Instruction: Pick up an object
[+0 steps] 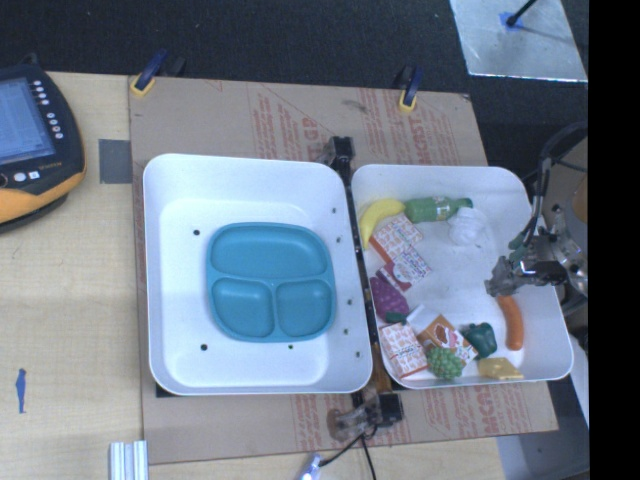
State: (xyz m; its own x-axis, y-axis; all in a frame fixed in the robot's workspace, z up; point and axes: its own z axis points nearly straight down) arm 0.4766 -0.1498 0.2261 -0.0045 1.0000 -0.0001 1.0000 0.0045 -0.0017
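Toy grapes [446, 363] + food cartons [403, 348] crowd near edge of right bin [500, 175], nearest cam. Orange sausage-like toy [513, 322] by bin's right edge, likely pick target, lying free. Gripper [505, 280] just above its top end, low over bin floor; can't tell if clenched or released, nothing seen between tips. Left bin [160, 268] holds blue divided plate [270, 279] at centre, prob. drop spot.

Two bins [160, 268] of smooth, semi-glossy white plastic sit on matt brown cardboard [290, 118] printed in red, over a pale wood-grain bench [60, 298]. The sectioned tray [270, 278] is matt blue plastic. The green bottle [437, 209], orange sausage [512, 322] and yellow banana [379, 214] look like smooth, slightly shiny plastic; the gripper [508, 274] is dull grey metal.
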